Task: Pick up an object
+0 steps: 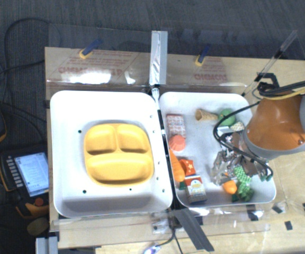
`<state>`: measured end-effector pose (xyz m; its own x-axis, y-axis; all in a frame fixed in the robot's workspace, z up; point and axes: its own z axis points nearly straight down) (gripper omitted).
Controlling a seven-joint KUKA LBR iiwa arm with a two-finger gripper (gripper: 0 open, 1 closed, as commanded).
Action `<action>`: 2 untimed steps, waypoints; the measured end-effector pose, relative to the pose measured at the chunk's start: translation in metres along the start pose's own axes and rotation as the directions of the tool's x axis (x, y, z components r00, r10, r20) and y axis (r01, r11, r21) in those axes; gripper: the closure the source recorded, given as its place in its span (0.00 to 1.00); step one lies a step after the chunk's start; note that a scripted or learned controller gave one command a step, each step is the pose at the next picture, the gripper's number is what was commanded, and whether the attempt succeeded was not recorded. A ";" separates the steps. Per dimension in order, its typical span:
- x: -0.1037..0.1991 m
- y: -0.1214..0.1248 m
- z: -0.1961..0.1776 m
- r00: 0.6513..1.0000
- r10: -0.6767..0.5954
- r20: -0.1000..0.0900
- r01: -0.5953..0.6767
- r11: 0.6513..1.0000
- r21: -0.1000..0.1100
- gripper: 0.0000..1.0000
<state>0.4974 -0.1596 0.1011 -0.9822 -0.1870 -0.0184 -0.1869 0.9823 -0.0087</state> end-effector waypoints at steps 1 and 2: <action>-0.038 -0.069 0.011 0.934 0.356 -0.009 -0.356 0.934 -0.004 1.00; -0.038 -0.070 0.012 0.934 0.356 -0.006 -0.356 0.934 -0.003 0.00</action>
